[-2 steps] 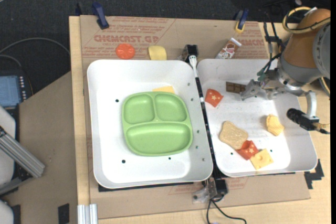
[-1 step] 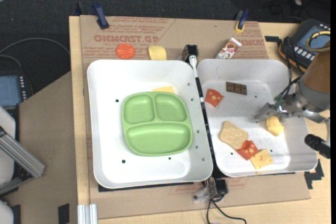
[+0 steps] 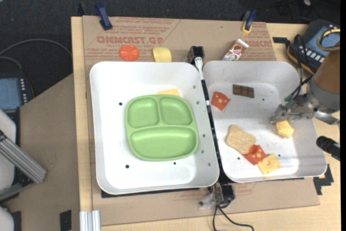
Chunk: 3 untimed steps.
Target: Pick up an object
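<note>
Cheese-like yellow chunk [image 3: 285, 129] lies on the floor of the right bin [image 3: 259, 70], near its right wall, and my end effector [image 3: 289, 113] sits just above and beside it, low over the bin. Whether my tips are spread or closed I cannot tell, so I count the chunk as not yet held. I judge this to be the approach or grasp attempt. Next I would need to centre over the chunk, close on its sides and lift straight up. Further left in the bin lie a toast slice [image 3: 240, 138], a red piece [image 3: 255, 154] and a chocolate bar [image 3: 243, 91]; the green divided plate [image 3: 160, 127] sits in the left bin [image 3: 105, 116].
</note>
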Each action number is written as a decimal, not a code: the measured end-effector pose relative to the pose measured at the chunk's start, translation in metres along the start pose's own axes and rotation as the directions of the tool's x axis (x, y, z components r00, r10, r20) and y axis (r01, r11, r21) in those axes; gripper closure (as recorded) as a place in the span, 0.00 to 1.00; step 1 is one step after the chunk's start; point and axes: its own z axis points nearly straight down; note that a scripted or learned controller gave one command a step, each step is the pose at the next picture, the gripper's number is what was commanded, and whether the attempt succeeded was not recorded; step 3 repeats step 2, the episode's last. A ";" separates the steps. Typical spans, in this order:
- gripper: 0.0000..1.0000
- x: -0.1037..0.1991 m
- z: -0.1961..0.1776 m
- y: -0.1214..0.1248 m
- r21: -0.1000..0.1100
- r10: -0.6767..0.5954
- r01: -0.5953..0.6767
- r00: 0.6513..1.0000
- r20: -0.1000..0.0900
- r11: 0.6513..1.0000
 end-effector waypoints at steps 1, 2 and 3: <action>1.00 0.070 0.011 0.055 -0.004 -0.007 0.007 1.000 0.002 1.000; 1.00 0.125 0.011 0.105 -0.003 -0.005 0.005 1.000 0.000 1.000; 1.00 0.125 0.011 0.105 -0.003 -0.005 0.005 1.000 0.000 1.000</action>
